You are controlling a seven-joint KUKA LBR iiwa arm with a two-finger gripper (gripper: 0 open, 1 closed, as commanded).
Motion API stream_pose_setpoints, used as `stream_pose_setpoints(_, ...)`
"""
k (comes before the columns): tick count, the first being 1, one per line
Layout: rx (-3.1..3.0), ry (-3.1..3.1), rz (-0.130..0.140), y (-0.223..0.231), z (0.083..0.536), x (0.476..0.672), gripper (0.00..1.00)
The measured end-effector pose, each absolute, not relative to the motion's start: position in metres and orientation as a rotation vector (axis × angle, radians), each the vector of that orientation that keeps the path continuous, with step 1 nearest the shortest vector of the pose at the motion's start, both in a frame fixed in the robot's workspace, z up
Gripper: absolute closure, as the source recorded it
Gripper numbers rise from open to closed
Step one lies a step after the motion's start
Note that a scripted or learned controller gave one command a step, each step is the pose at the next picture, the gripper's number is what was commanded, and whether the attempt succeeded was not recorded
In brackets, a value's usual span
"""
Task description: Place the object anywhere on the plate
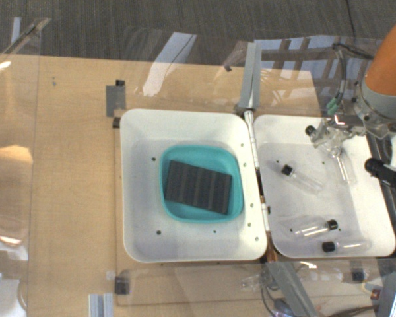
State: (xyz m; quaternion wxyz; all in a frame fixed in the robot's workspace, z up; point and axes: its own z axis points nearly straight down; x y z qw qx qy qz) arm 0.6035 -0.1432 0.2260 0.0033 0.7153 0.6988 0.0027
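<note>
Overhead, the camera view shows two white bins side by side on the tabletop (59, 177). The left bin (138, 197) holds a teal plate (232, 177), and a dark ribbed block (198, 187) already lies flat on it, within the rim. The right bin (383, 223) holds several clear vials with black caps: one near its middle (298, 176), one lower down (313, 228), and another along the front wall (340, 246). The arm (389, 65) sits at the right bin's far corner, with the pincer (333, 134) over that bin, well apart from the plate. Whether the pincer is released or clenched cannot be told; clear parts blur it. Judgement: if the block is the object, placement looks done, and only withdrawal remains.
</note>
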Motion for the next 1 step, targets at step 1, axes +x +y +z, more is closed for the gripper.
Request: stream_pose_setpoints(1,2.242,2.191,0.009,-0.1432,0.2261,0.6036,0.00)
